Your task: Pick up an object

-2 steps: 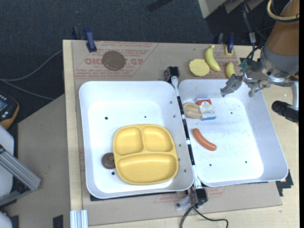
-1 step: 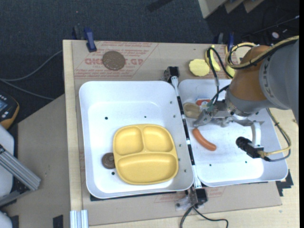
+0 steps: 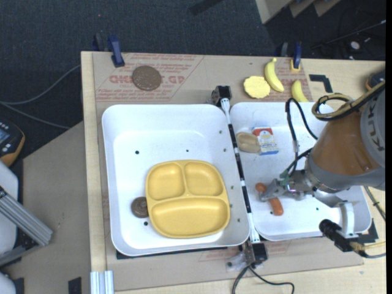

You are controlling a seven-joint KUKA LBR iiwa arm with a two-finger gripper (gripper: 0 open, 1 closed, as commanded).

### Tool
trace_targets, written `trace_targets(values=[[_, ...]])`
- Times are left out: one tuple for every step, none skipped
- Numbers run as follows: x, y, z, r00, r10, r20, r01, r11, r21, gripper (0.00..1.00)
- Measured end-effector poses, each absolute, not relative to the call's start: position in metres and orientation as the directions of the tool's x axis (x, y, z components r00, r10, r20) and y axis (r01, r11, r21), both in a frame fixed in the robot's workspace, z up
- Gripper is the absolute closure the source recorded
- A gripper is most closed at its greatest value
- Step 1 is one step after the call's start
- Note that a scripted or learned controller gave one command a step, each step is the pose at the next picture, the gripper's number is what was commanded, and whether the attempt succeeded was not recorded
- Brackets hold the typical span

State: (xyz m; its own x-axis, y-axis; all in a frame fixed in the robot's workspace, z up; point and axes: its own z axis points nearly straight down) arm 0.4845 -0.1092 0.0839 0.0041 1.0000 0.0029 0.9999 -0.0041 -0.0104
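From my seat the gripper (image 3: 274, 192) sits low in the right bin (image 3: 343, 225), right of centre in the frame, its tip pointing toward the divider between the two bins; I cannot tell how it is set, since the wrist and cabling cover that end.

The likeliest target is a small orange-red piece, perhaps a toy carrot (image 3: 270, 192), lying directly at the tip; a first bit sits just left of the tip toward the divider, a second bit (image 3: 277, 207) just below it toward the frame's bottom; whether they are one object or two I cannot say; the lower bit's long axis runs roughly up-and-down in the frame; I see nothing clearly held, so I judge the pick not yet made.

Above the tip, well apart, lie a tan lump (image 3: 247, 143) and a small red-and-white carton (image 3: 265, 141), touching or nearly so; they should not obstruct a short descent.

The divider is close on the left, so any sweep that way risks a knock.

The left bin (image 3: 116, 164) holds a yellow divided plate (image 3: 187, 198) with a brown disc (image 3: 140, 207) at its lower-left edge; on the bench in the frame's upper part lie two bananas (image 3: 274, 75), a yellow slice (image 3: 256, 87) and another brown disc (image 3: 146, 78).
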Motion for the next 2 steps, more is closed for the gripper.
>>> trace_targets(values=[[0.49,-0.109,0.095,0.002,1.0,-0.001,1.0,-0.002,0.002,1.0],[0.482,-0.053,0.223,-0.007,1.0,0.001,1.0,0.007,0.014,1.0]])
